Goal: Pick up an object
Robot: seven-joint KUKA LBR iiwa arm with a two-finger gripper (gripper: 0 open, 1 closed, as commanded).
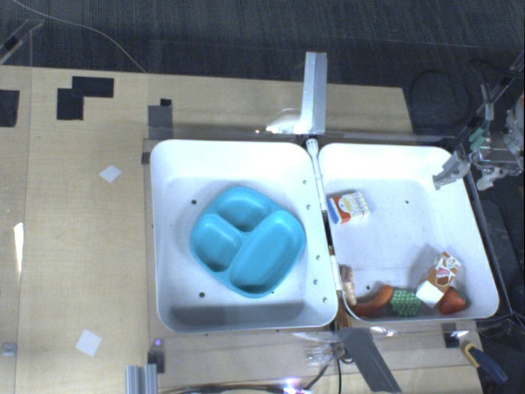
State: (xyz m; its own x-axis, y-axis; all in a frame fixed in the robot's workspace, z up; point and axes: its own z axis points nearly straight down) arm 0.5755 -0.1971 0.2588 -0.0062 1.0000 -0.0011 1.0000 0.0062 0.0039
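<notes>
While parked at right bin [410, 156] far-right rim | gripper [459, 169] state unclear, nothing visibly held | pick not started | carton [351, 207] untouched mid-bin

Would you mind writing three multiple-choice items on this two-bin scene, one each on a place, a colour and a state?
1. Where does the divided plate lie?
A. in the left bin
B. in the right bin
C. on the bench outside the bins

2. What colour is that plate?
A. red
B. blue
C. yellow

3. How does the gripper stand to the small carton?
A. pressed on top of it
B. lifting it
C. apart from it, at the right bin's far right rim

Key: 1 A, the plate fills the middle of the left bin. 2 B, it is light blue. 3 C, bare bin floor lies between gripper and carton.
</notes>
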